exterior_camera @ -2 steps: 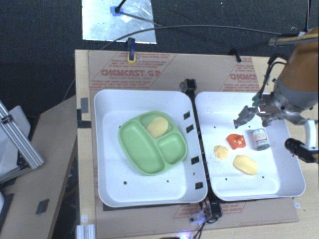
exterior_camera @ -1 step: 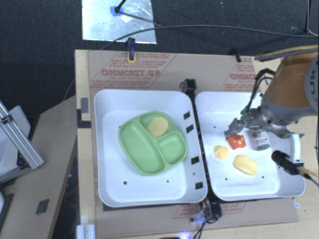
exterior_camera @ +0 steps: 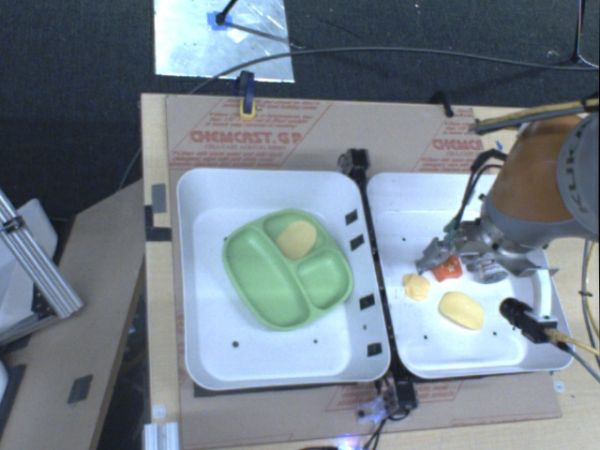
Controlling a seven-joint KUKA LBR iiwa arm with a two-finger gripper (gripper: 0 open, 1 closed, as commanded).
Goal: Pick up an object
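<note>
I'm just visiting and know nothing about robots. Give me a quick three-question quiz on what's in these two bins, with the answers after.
1. True or false: the green divided plate lies in the right bin.
2. Multiple choice: what sits in the plate's upper compartment? A) a red item B) a yellow item C) a black clip
3. Fill in: the gripper hovers over the ____ bin, next to a small red-orange item.

Key:
1. False; it lies in the left bin.
2. B.
3. Right. Two more yellow pieces lie there: a small one and a larger oval one.
</note>
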